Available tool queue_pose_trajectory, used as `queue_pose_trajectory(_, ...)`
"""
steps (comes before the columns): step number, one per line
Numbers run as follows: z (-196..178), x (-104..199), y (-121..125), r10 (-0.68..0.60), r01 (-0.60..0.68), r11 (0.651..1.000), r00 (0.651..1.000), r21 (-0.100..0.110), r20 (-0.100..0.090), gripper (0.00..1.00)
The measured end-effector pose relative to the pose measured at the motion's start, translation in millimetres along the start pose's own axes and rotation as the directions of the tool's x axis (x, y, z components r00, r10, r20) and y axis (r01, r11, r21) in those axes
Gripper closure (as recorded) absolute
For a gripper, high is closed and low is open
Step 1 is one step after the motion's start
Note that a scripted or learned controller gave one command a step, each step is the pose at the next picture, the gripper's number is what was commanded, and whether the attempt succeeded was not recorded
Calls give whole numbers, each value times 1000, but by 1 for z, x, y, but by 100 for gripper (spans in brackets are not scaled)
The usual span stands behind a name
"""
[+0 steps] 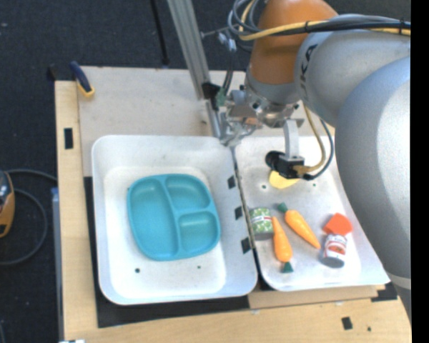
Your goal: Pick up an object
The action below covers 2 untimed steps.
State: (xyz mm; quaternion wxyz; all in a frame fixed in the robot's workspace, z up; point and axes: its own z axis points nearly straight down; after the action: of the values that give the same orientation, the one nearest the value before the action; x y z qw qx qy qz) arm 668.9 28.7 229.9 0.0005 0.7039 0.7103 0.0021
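Arm (343,70): big and grey with an orange top, coming in from the right over the far side of the desk (129,106).
Gripper (230,136): points down at the far edge of the bins, right where the two bins meet.
Jaws: too small and dark here, so I cannot tell if they are apart or together. Nothing can be seen held in them.
Left bin (100,191): holds a blue plate (173,215) with three parts, lying flat in the middle.
Right bin (307,274): holds all the small things to pick up.
Two carrots (281,243): orange, side by side near the middle of the right bin.
Green can (262,222): just left of the carrots, close to the left wall of the bin.
Bottle (335,240): white with an orange cap, right of the carrots.
Yellow thing (284,181): farther back in the right bin, partly hidden.
Metal post (189,41): stands at a slant on the far side of the desk.
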Motion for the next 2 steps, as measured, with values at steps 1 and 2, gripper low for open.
queue_pose_trajectory(1,-13,54,-14,0,0,1000,1000,1,0,100)
queue_pose_trajectory(2,-13,60,4,4,-4,1000,1000,2,1,100)
